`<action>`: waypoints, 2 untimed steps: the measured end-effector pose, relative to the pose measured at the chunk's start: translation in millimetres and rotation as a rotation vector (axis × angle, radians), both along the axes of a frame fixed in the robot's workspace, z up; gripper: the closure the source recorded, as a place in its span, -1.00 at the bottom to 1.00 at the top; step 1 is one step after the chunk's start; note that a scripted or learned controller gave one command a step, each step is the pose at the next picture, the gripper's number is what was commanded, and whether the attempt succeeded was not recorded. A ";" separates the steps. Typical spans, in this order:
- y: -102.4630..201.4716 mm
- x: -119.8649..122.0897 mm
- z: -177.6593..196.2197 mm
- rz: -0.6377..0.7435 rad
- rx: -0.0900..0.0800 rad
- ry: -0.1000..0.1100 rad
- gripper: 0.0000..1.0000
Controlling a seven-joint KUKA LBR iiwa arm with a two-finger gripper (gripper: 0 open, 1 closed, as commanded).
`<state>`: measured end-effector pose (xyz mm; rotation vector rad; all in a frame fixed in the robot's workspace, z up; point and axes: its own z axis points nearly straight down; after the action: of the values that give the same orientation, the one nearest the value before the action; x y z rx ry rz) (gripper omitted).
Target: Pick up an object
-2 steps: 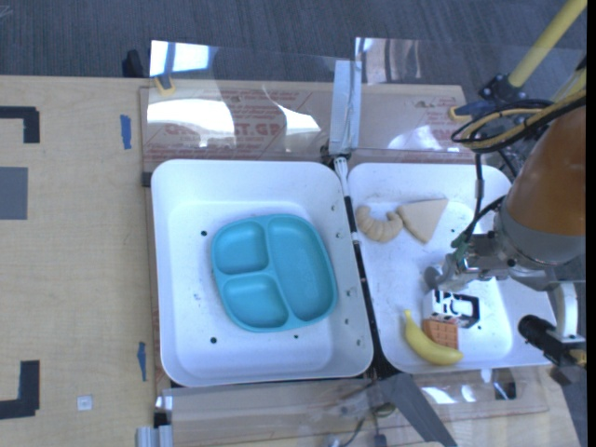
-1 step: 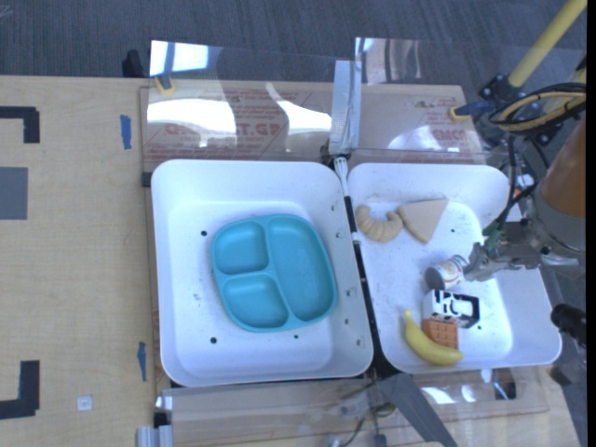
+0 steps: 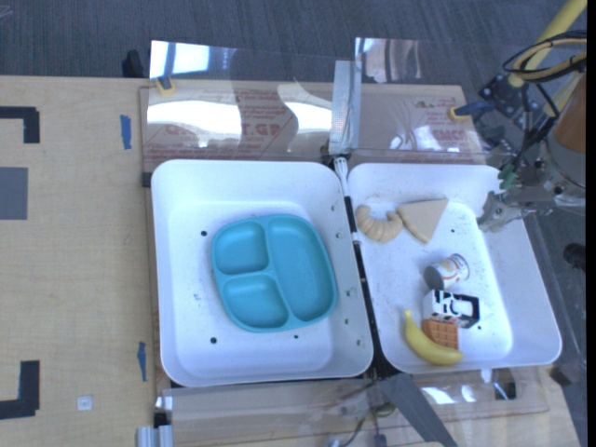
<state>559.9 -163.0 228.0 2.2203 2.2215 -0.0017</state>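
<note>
Objects for picking lie in the right bin [image 3: 521, 277]. Left bin [image 3: 177, 250] holds a teal divided plate [image 3: 273, 273]. Right bin contents, left to right: croissant [image 3: 377, 222], tan wedge [image 3: 424, 217], banana [image 3: 424, 343] touching a waffle piece [image 3: 441, 332], small can [image 3: 449, 270]. End effector [image 3: 498, 210] sits over the right rim; its opening cannot be determined, nothing visibly held.

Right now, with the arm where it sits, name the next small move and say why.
Probably swing the gripper inward from the right bin rim toward the wedge. It is the nearest item, and the gripper sits at the bin's edge, above none of the objects.
</note>
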 end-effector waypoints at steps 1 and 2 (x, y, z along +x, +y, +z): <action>-40.4 40.8 -24.2 -0.001 -0.001 0.001 1.00; -59.8 87.3 5.1 0.003 -0.002 -0.005 1.00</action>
<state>647.1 -222.8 233.1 2.2136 2.2215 0.0024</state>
